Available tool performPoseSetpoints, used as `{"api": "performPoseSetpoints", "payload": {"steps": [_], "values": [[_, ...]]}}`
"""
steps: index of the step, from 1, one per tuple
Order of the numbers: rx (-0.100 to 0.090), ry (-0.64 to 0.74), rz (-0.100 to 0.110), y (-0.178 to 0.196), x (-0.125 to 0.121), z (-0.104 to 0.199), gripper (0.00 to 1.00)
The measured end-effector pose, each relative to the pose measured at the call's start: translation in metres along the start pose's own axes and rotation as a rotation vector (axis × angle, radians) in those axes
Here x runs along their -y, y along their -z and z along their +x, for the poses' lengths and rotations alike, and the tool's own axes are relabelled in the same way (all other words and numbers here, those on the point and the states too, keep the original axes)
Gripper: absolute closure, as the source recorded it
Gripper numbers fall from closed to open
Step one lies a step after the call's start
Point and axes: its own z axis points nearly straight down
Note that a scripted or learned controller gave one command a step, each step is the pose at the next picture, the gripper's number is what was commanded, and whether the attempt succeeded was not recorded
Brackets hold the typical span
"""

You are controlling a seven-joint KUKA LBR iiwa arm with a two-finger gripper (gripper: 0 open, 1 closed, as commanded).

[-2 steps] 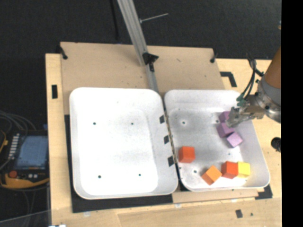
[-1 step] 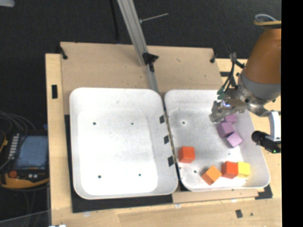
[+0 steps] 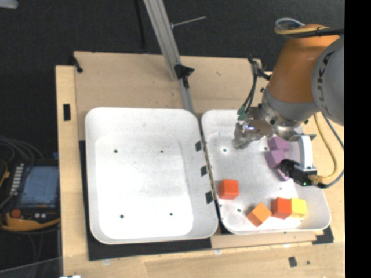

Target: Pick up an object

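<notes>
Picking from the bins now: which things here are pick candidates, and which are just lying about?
Job:
two-finger gripper
orange-red cube
orange block
red cube
yellow block
purple block
right white bin

Lying about:
left white bin
blue-screened handheld device

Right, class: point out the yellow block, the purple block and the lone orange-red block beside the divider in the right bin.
yellow block [image 3: 299, 206], camera view, on its top face.
purple block [image 3: 279, 150], camera view, on its visible upper face beside the arm.
lone orange-red block [image 3: 228, 188], camera view, on the middle of its top.
</notes>
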Motion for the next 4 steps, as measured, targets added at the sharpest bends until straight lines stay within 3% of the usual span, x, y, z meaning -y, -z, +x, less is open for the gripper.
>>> {"api": "performPoseSetpoints", "payload": {"steps": [3,4], "values": [[0.000,0.000,-0.002,-0.027,-0.019,0.151,1.00],[0.001,-0.003,-0.002,-0.026,-0.019,0.148,0.00]]}}
